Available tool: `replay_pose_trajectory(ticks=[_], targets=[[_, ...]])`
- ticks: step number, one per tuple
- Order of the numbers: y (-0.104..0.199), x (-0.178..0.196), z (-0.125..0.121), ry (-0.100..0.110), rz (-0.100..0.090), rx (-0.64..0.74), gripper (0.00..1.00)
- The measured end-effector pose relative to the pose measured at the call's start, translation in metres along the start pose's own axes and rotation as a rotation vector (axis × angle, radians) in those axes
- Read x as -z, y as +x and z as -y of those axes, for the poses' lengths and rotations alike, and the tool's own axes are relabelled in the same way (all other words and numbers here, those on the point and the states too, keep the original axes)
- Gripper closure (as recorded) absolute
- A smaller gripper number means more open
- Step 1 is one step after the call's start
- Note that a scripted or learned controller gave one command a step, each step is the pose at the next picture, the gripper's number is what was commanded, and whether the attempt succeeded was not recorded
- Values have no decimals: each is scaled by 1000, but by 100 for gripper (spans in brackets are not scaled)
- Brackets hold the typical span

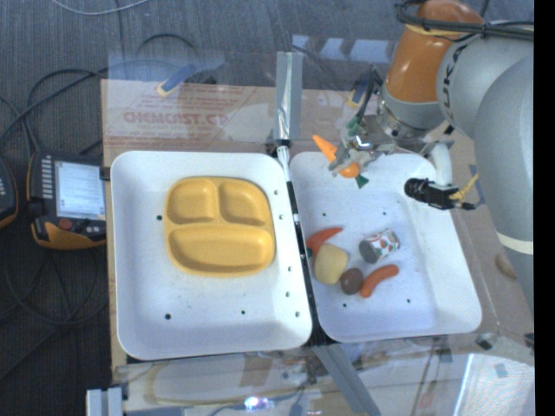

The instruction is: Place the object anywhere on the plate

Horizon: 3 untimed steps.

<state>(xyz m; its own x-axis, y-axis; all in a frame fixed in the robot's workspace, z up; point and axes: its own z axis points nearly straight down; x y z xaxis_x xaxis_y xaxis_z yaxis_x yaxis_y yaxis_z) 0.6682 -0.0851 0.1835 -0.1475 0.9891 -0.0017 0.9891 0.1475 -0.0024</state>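
teach pendant (pixel 69 199), loose cables (pixel 52 94) — cardboard sheet (pixel 191 120)

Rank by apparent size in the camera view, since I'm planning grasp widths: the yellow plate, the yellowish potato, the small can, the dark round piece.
1. Yellow plate
2. Potato
3. Small can
4. Dark round piece
Can and dark piece look close; that order is unsure.

Plate (pixel 221 225) in left bin (pixel 139 319); toy foods (pixel 351 267) in right bin (pixel 442 306).

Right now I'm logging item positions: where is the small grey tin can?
The small grey tin can lies on its side in the right white bin, just above the orange carrot and right of the yellow potato.
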Motion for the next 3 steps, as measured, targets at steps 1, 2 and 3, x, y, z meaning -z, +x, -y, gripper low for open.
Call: replay_pose_trajectory(ticks=[1,2,3], targets=[[87,0,-5,0,-1,60,100],[155,-1,12,2,-2,11,100],[155,-1,12,1,-2,10,0]])
